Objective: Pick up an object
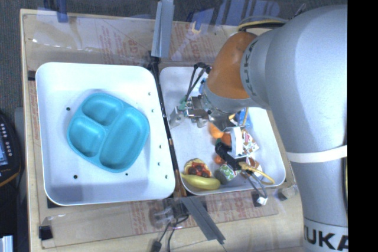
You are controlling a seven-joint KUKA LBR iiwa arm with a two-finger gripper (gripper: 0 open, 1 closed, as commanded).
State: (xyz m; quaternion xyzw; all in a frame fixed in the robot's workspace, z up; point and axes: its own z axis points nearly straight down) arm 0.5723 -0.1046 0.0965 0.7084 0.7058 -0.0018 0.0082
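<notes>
Camera view, looking down at a slant: two shallow white plastic bins sit side by side on a pale wooden bench (pixel 88 38). Left bin (pixel 53 85) holds a turquoise plastic three-compartment tray (pixel 108 131), lying flat near the bin's middle, tilted diagonally to the bin walls. Right bin (pixel 177 82) holds a cluster of small objects crowded into its near right part: a yellow plastic banana (pixel 202 182) along the near wall, a dark red and black fruit-like piece (pixel 198 168) touching it on the far side, a small green round item (pixel 226 173) just right of the banana, an orange rounded piece (pixel 219 133) further back, a white printed carton-like piece (pixel 243 141) to its right, and a grey metal utensil-like stick (pixel 257 189) at the near right corner. Several overlap; exact shapes hard to tell.

Grey arm with an orange band (pixel 227 71) reaches in from the right and covers the far right part of the right bin. Gripper (pixel 190 108) hangs low over the right bin's middle, just left of the object cluster and near the divider between bins. Finger spread cannot be told from this angle, and no object is visible in it. Far left part of the right bin floor is bare white.
</notes>
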